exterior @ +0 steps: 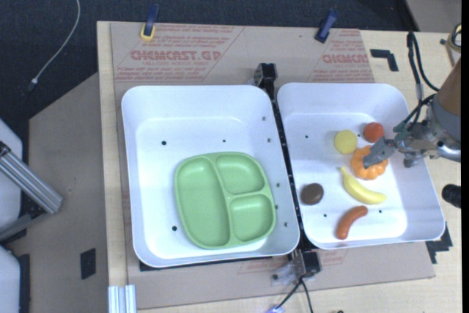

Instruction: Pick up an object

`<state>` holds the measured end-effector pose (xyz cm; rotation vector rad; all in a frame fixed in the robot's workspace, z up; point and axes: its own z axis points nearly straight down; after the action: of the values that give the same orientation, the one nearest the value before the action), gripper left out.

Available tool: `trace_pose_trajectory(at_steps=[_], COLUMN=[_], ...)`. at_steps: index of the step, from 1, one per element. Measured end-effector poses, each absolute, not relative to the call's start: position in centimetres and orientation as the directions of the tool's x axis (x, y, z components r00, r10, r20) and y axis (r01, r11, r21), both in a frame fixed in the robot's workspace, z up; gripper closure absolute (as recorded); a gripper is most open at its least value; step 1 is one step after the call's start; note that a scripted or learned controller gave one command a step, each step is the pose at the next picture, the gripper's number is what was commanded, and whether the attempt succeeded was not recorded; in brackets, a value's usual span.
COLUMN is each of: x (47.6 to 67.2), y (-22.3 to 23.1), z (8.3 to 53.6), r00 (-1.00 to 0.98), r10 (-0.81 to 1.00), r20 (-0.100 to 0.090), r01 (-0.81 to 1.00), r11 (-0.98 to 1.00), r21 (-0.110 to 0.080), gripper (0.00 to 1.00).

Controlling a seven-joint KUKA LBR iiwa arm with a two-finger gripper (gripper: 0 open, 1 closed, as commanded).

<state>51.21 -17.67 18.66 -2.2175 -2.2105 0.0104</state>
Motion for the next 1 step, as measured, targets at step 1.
trace_pose_trajectory(at_steps=[1], x=[51.53], y=[-17.64], z=[19.25], r00=[0.0], r10=[1.0], r20=[0.0], r01=[1.0], r11=[0.0], r21=[0.0], gripper=[0.0])
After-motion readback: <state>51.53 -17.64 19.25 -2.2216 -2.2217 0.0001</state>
